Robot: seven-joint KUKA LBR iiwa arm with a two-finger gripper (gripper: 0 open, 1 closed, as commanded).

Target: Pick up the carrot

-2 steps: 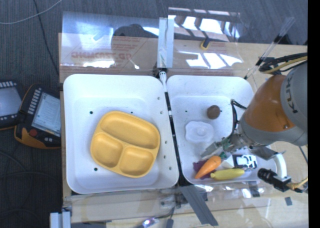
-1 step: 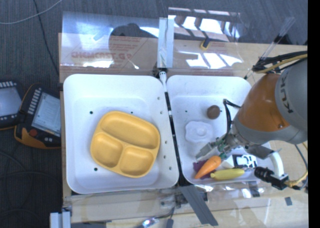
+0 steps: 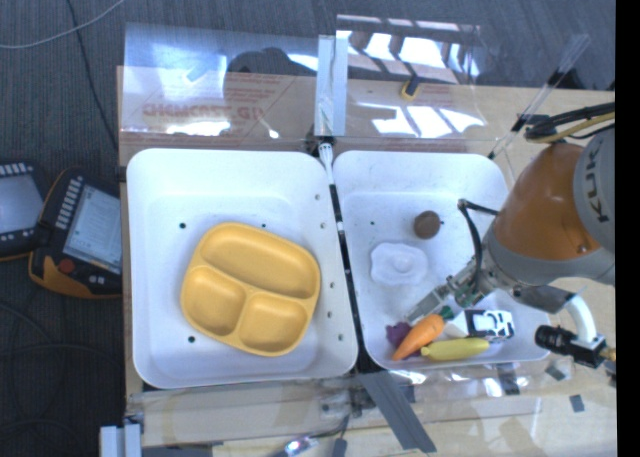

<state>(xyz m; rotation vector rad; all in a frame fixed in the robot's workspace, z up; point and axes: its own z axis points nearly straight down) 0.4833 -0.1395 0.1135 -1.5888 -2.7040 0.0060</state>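
With the carrot (image 3: 418, 335) lying at the right bin's (image 3: 452, 167) front edge, touching a yellow banana (image 3: 456, 348), the gripper (image 3: 447, 301), its opening impossible to judge, should straddle the carrot alone.

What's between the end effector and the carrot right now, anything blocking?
Nothing visible. The end effector sits just above the carrot's green-top end in the right bin. A yellow banana-like item lies along the carrot's lower side and a purple piece touches its left, crowding a grasp but not the approach.
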